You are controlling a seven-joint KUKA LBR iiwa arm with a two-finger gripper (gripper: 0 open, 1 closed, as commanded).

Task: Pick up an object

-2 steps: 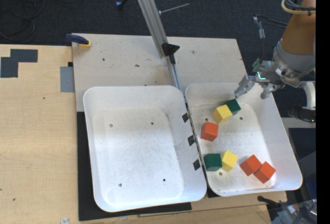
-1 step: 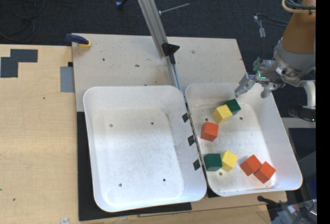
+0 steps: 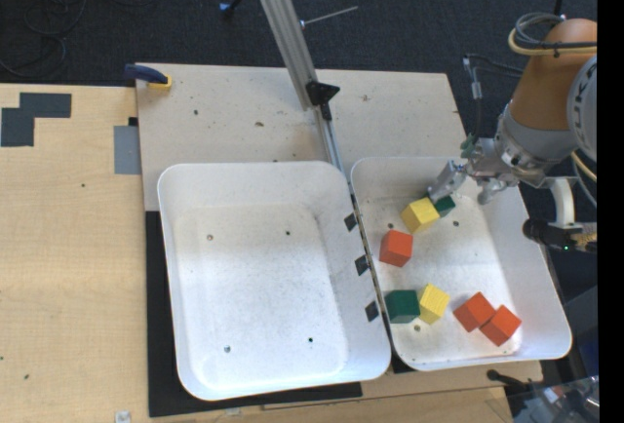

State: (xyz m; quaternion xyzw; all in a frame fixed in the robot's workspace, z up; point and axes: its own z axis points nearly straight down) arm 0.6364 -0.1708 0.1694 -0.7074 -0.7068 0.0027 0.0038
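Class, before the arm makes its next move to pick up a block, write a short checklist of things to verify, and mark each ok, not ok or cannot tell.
1. Blocks lie in the right bin: ok.
2. Gripper is over that bin, near the yellow block and small green block: ok.
3. A block sits between the fingers: cannot tell.
4. Yellow block stands apart from the green one: not ok, they touch.
5. Orange block stands alone: ok.

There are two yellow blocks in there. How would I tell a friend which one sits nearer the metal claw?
Start at the right white bin, the one the grey and orange arm reaches into. Look to its upper part, just below the gripper, for the yellow block. Unlike the other yellow block lower down beside the big green block, this one touches a small dark green piece.
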